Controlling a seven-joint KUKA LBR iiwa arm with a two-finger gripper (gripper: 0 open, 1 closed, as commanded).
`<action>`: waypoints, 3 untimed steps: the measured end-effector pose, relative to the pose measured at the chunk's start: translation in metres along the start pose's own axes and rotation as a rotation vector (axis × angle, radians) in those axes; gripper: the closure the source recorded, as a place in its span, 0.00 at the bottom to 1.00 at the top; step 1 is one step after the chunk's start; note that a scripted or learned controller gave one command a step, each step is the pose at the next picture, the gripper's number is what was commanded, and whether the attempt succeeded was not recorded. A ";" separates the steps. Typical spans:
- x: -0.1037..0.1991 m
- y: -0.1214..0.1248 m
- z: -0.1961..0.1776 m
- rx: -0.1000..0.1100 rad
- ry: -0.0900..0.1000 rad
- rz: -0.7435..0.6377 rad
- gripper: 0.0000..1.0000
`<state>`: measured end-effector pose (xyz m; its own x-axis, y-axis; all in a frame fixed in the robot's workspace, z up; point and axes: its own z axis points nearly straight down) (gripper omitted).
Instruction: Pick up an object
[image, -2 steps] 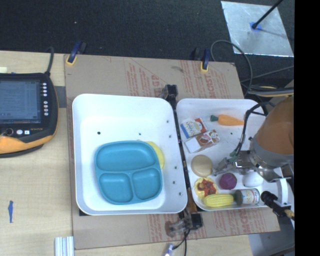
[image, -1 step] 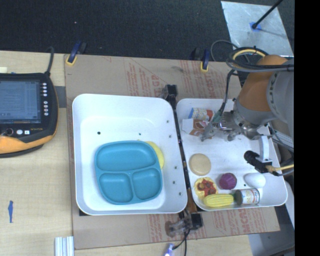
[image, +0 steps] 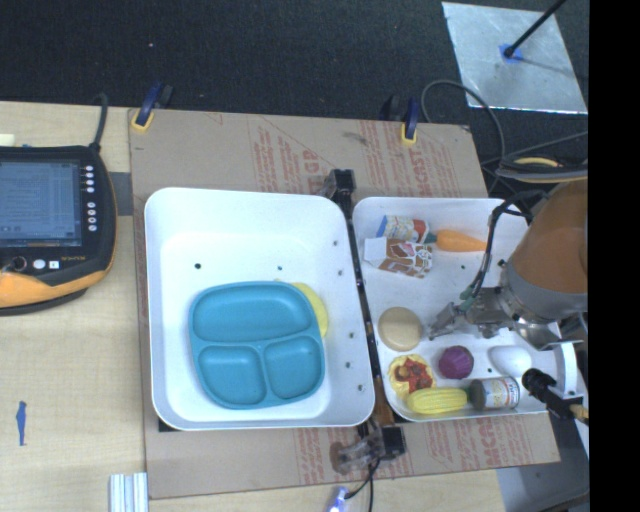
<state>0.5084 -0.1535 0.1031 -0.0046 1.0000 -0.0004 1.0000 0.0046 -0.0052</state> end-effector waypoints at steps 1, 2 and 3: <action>-0.005 -0.033 0.012 -0.001 0.001 -0.001 0.00; -0.006 -0.032 0.001 0.000 0.000 -0.004 1.00; 0.055 0.039 -0.057 -0.003 0.002 0.000 1.00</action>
